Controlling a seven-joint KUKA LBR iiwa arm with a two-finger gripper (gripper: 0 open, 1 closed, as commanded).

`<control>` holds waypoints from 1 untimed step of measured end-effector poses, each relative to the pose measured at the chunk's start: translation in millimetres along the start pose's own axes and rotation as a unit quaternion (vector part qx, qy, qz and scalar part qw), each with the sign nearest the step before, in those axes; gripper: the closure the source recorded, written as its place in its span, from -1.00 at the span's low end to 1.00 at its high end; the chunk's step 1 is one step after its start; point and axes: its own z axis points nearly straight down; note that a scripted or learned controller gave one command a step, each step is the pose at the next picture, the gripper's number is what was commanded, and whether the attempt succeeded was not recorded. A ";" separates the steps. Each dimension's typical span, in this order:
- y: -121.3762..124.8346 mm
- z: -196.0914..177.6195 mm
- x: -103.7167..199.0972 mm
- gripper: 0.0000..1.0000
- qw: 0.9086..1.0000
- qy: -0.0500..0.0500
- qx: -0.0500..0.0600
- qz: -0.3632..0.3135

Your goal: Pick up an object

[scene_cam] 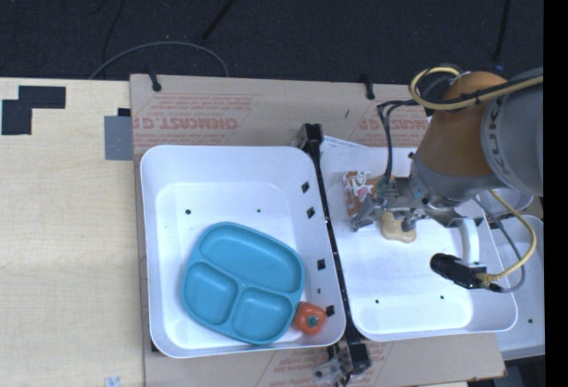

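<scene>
Dark carpet [266, 3] fills the background, crossed by thin cables [160, 48]; below it a pale wood-grain bench [62, 225] carries a sheet of brown cardboard [266, 106] with red printed lettering, upside down from this angle and too blurred to read with certainty. Two shallow, glossy white plastic bins sit side by side on the cardboard. The left bin [222, 156] holds a smooth blue plate [241, 280] moulded into three compartments; touching its lower right edge lies a small round orange-red thing with a green spot [310, 319], perhaps a toy fruit, too small to name. In the right bin [417, 310] the grey arm with its orange band [461, 132], cut off at the right, hangs over the upper left part; the gripper [395, 215] is low there, and whether its jaws are open or closed cannot be told, as the wrist hides them. A rounded tan lump [401, 232] lies directly under the gripper, partly covered; its shape is unclear. Just left of the gripper lies a crinkled packet [358, 196] printed in brown and white; its label is illegible.
</scene>
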 end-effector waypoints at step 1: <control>0.3 52.0 0.5 -1.00 1.000 -0.001 -0.003 0.000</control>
